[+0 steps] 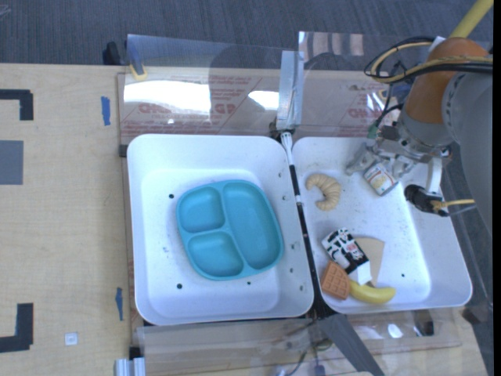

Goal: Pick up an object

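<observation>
One small jar (pixel 380 180) between the gripper (pixel 379 168) fingers, one croissant (pixel 326 189) beside.

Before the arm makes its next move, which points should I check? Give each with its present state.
1. Gripper is above the right bin: ok.
2. An object is between its fingers: cannot tell; a small white item lies at the tips.
3. Croissant lies apart from the gripper: ok.
4. Banana, waffle and black-and-white packet crowd together: not ok for a clean grasp.
5. Blue divided plate sits in the left bin: ok.

bright, glare on rear panel (pixel 203 92)
</observation>
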Robot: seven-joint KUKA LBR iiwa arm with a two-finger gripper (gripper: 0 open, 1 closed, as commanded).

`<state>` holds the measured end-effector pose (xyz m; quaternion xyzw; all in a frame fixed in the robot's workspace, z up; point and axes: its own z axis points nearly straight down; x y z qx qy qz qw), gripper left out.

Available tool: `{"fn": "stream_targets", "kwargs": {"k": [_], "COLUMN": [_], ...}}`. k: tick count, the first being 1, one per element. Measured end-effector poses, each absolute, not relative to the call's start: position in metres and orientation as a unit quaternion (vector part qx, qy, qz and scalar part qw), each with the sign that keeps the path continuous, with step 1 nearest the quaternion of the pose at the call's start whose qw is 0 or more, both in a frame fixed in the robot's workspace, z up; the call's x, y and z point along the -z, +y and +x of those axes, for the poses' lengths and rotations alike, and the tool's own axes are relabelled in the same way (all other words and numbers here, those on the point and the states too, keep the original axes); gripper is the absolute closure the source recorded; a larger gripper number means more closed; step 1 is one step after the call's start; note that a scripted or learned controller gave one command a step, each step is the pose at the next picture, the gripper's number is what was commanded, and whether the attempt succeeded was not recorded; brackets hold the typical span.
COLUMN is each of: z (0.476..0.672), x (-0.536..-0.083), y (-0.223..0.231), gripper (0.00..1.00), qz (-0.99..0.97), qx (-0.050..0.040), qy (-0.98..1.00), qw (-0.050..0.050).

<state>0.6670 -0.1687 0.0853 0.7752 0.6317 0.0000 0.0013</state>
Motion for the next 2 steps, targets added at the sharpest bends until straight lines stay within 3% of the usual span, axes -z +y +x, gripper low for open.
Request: {"fn": "stream_targets", "kwargs": {"k": [1, 2], "z": [0.671, 0.67], "x": [-0.102, -0.191], "y": [-0.167, -0.051], "gripper": [1.0, 1.0], "qz": [0.774, 0.745], "qx": [-0.0032, -0.0058], "qy": [0.633, 0.667], "qw": [0.006, 0.003]}}
